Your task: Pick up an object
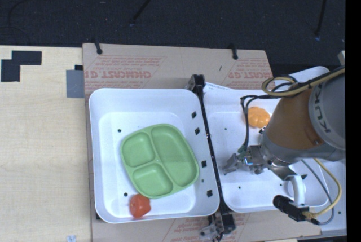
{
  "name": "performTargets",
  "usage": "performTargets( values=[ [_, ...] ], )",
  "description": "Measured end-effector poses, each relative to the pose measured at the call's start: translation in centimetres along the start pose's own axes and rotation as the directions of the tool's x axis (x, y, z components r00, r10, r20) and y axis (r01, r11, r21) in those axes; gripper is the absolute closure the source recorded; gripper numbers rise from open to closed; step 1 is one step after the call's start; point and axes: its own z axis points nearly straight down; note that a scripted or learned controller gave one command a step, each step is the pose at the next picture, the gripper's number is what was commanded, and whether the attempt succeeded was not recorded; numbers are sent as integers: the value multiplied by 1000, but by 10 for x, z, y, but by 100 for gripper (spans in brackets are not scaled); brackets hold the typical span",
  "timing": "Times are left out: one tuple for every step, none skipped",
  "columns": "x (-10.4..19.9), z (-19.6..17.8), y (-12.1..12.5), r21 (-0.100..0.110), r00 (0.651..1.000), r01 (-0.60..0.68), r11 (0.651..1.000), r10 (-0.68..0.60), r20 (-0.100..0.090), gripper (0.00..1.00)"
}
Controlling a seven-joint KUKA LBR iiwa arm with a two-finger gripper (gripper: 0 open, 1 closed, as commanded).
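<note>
gripper (240,163) low over right bin (237,201) floor, claw state unclear, cannot tell. orange piece (259,117) sits behind the arm, likely target. green tray (159,160) fills left bin (113,105).

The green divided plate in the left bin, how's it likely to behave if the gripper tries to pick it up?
The green plate looks like moulded plastic, so probably stiff and light. It lies flat on the left bin floor with a low rim, so two fingers may struggle to get under it and could slide it instead. Flat, it seems unlikely to roll or tip.

Even overhead light, bright white bins (107,122), dark background, slightly soft.
</note>
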Motion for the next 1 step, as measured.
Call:
performTargets(
  values=[
    [1,18,0,-4,1000,0,1000,0,1,0]
  ],
)
